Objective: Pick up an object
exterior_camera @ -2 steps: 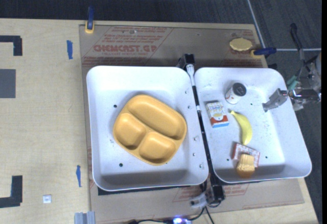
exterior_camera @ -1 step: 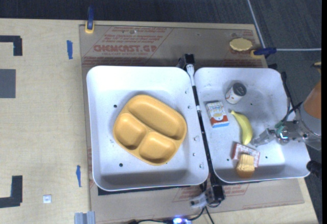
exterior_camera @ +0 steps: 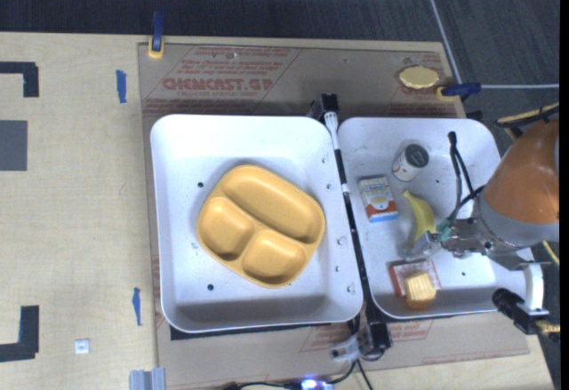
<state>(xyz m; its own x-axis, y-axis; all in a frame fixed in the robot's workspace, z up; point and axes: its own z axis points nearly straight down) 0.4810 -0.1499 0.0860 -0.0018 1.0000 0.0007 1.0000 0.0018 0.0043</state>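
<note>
Yellow banana [exterior_camera: 421, 215] lies in the right bin [exterior_camera: 484, 135] by the hand [exterior_camera: 436, 239], ready for grabbing; grip state unclear.

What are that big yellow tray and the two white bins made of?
The yellow tray looks like moulded plastic: smooth, rounded compartments, one even colour, a soft sheen. The white bins, left and right, seem to be thin formed plastic or painted metal, with rounded corners and a dull gloss; the look leaves that open.
</note>
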